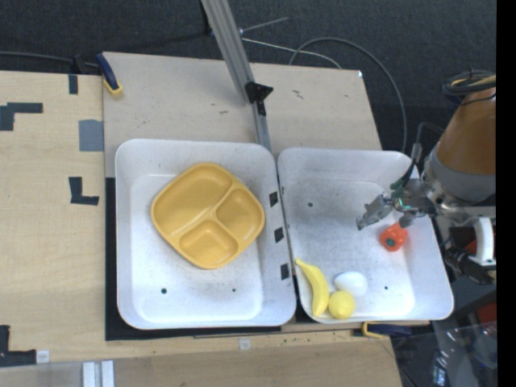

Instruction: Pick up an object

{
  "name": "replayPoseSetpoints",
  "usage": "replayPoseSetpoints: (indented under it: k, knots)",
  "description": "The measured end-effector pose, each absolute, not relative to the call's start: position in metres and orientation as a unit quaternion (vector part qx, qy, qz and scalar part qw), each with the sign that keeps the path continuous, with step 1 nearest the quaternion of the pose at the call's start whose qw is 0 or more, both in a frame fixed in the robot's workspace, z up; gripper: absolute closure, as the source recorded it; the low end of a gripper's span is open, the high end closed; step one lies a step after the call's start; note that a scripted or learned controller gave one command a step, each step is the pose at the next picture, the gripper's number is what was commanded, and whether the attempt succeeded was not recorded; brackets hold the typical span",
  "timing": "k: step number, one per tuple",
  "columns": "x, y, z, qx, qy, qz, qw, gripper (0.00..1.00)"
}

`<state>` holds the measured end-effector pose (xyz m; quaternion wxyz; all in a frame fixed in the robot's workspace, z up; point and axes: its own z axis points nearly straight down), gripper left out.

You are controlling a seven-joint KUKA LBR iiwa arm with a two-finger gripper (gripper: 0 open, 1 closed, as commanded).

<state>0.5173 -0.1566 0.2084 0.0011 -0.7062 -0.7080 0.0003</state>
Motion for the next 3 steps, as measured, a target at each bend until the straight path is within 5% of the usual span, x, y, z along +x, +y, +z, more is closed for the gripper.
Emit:
replayPoseSetpoints:
  k: [1, 3]
  knots:
    - [0.517, -0.157, 0.208, -0.706, -0.708, 0.0002, 0.001, 0.0]
    - [0.515, -0.156, 0.091, -0.707, -0.708, 0.0017, 0.002, 0.0]
